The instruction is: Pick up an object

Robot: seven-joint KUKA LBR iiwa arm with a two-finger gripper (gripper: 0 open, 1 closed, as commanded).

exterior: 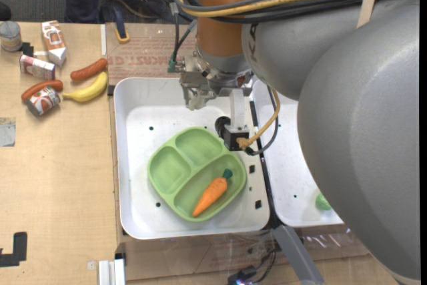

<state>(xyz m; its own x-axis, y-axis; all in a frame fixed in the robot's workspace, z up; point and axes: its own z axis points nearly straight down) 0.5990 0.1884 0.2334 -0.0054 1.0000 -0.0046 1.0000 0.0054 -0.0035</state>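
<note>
Nearest the camera, in the left shallow white plastic bin [127, 163], lies a light green divided plastic plate [175, 167] with three compartments, and an orange toy carrot with a green top [211, 195] rests tilted in its long right-hand compartment, the green tip pointing up and right. Just beyond the plate's far rim, the grey metal gripper [200, 100] hangs over the bare white floor of the same bin; the carrot lies well apart from it, nearer the camera and slightly right. Whether the gripper is spread or closed cannot be told from this angle, and nothing shows between its tips. In the right white bin [287, 203] a small green object [322, 202] peeks out beside the grey arm [360, 110]. Farther back on the left, the wooden counter [53, 170] carries a yellow toy banana [89, 91], a red toy sausage [88, 69], a second sausage [41, 87] and small cartons [53, 42].
</note>
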